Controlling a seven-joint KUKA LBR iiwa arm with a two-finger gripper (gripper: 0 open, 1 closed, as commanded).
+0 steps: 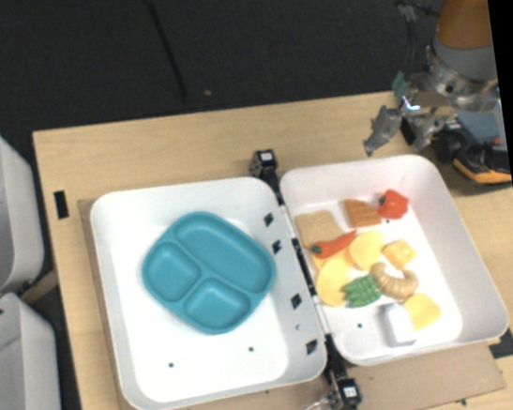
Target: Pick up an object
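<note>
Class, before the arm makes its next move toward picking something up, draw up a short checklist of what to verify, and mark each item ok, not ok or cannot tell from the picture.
1. Objects present in right bin: ok, toy foods are piled there.
2. Red tomato lies at the pile's edge: ok.
3. Tool above the pile: not ok, beyond the bin's far rim.
4. Tool holding something: cannot tell.
5. Blue tray in left bin: ok.

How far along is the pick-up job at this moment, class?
Nothing looks done yet: the toy food pieces all lie in the right bin, and the blue tray sits in the left bin. In hand: the tool sits above the right bin's far rim, carrying nothing visible. Left: descend, grasp, lift.
</note>
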